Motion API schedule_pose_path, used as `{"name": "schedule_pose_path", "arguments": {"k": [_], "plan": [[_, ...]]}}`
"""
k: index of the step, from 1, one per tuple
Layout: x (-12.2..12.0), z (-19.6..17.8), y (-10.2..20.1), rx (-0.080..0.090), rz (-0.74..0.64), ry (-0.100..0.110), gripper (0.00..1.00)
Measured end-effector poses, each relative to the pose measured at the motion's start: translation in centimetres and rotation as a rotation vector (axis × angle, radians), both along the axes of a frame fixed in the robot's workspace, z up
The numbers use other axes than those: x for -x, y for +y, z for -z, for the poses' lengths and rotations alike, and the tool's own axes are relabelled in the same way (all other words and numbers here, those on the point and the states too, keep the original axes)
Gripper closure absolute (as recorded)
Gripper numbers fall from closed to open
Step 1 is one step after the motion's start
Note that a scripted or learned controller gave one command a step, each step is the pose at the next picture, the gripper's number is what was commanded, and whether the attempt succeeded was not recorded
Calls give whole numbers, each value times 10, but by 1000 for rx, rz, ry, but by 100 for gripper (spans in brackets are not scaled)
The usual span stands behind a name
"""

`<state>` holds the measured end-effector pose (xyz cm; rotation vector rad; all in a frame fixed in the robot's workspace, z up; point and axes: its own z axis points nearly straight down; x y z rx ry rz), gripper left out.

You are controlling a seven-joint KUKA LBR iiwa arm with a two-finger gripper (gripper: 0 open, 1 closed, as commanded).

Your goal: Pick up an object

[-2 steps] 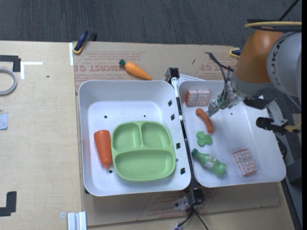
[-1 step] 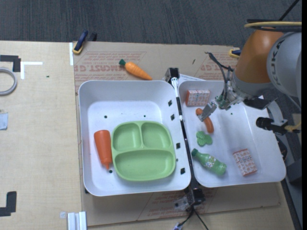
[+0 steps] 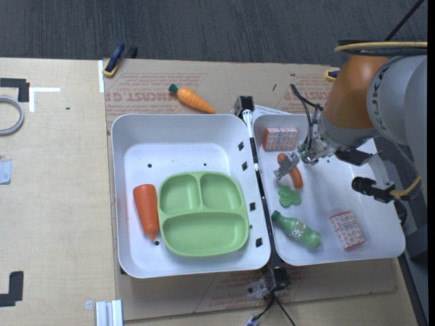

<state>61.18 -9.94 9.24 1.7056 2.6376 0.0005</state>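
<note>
hovering over the orange sausage (image 3: 295, 175), the jaws (image 3: 288, 166) look empty, their opening unclear.

bench (image 3: 54, 202): tan board, far left of gripper (image 3: 289, 167); cardboard sheet (image 3: 156, 87) laid over it under both bins
right bin (image 3: 380, 240): on cardboard, directly under gripper
left bin (image 3: 129, 141): on cardboard, just left of gripper, touching right bin along the middle edge
carrot (image 3: 192, 98): on cardboard, up-left of gripper, just past left bin's far rim, green top pointing left
clip (image 3: 113, 59): blue/yellow, at cardboard's far-left corner, well away from gripper
tape roll (image 3: 10, 114): grey ring on bare board, far left, cut by frame edge
black marks (image 3: 15, 87): on board, far left, one high, one low
</note>
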Motion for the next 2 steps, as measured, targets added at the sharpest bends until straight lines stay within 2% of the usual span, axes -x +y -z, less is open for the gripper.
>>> {"name": "schedule_pose_path", "arguments": {"k": [1,2], "plan": [[0,-10,-1,0,2,-2,100],[0,-10,-1,1,2,-2,0]]}}
